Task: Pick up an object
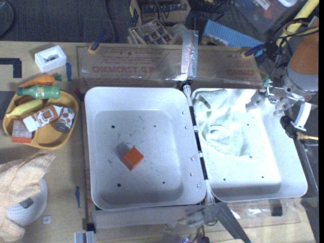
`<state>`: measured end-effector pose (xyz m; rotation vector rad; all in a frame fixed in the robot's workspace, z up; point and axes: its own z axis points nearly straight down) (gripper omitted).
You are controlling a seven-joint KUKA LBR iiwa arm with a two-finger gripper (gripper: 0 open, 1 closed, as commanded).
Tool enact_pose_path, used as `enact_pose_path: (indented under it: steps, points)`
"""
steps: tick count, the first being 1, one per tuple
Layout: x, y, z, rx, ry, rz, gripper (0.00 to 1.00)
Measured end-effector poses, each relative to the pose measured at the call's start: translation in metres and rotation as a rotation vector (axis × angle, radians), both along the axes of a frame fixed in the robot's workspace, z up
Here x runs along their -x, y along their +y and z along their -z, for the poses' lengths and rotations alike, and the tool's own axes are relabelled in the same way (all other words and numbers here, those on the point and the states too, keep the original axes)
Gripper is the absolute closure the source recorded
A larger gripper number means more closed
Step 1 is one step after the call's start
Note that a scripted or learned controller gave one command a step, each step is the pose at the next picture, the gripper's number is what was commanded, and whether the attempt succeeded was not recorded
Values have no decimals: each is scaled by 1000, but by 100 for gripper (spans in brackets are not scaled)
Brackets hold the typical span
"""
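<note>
**A Long Reach to the Block**

The gripper [276,103] sits at the right bin's [263,184] far edge. I cannot tell how it is set. It is well apart from the orange block [133,158] in the left bin [101,105]. It might grab the white cloth [223,125] below instead. I count two bins, one block, one cloth.

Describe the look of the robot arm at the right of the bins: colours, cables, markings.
The arm has a rounded grey body with a broad orange band above the wrist. Yellow and black cables loop behind it near the top. Below the band sits pale metal wrist hardware with small dark parts. I can read no markings on it.
</note>
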<state>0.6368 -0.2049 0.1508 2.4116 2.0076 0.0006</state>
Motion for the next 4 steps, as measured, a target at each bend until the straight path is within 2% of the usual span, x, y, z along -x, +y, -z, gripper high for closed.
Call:
enact_pose_path:
  steps: [1, 2, 3, 4]
  points:
    - [76, 100, 47, -5, 7, -309, 0]
    - [47, 100, 61, 1, -8, -402, 0]
    - [13, 105, 61, 1, -7, -341, 0]
    - [-30, 103, 36, -2, 5, -262, 0]
